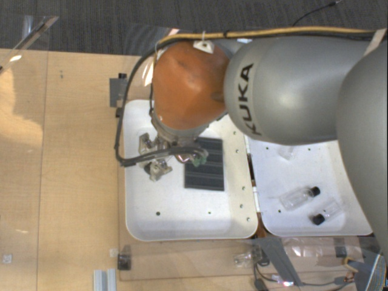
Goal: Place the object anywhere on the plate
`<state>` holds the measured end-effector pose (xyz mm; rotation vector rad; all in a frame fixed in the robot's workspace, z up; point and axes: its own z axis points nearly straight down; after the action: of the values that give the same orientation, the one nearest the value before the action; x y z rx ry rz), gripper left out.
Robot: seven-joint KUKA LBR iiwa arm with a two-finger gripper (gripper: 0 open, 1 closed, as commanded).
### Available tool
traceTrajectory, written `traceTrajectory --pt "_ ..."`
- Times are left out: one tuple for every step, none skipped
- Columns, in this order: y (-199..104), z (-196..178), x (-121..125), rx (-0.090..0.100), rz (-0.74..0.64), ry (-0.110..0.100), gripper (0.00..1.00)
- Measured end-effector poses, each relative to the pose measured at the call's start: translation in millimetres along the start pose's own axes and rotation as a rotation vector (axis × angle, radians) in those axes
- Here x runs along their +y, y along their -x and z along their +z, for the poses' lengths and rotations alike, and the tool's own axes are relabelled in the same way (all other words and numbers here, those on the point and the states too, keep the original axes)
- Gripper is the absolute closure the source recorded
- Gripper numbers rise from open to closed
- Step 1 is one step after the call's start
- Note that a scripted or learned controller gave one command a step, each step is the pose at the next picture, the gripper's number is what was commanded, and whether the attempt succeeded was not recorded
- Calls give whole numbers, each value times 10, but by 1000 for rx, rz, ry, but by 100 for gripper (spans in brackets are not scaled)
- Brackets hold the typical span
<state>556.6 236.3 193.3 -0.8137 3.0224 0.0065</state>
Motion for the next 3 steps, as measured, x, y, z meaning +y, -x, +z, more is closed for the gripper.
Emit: traceTrajectory --pt "-448 780 253 6 204 0 100" --pt "-98 907 -218 2 -287 1 100" --pt "81 -25 -400 0 -528 0 100"
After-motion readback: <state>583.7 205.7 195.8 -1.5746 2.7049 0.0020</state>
